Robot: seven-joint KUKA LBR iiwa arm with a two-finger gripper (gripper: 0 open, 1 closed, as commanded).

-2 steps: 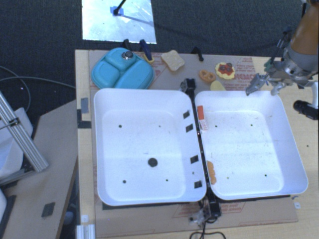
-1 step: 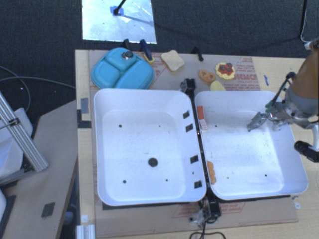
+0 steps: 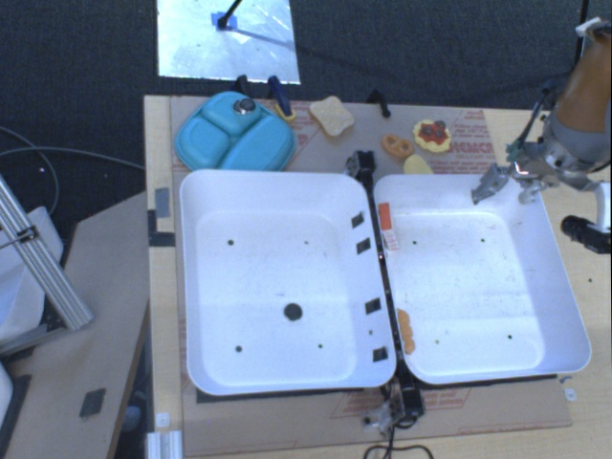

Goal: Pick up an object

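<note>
1. We see the gripper (image 3: 504, 185) hanging over the back right corner of the right bin (image 3: 535, 357), its two fingers spread apart with nothing between them — so nothing is picked up yet.
2. Candidates inside the bins are few: a small dark round object (image 3: 293, 311) lies on the floor of the left bin (image 3: 206, 352), and a small orange piece (image 3: 405, 331) sits against the right bin's left wall, near the front.
3. A red-orange strip (image 3: 385, 228) rests along the divide between the two bins; we cannot tell whether it is loose.
4. Behind the bins, on the bench, lie a blue divided tray (image 3: 234, 134), a toast-shaped toy (image 3: 332, 116), a small pizza-like toy (image 3: 432, 134) and two yellowish pieces — all apart from the gripper.
5. We judge the task barely begun: choosing a target, descending, closing and lifting all remain.
</note>
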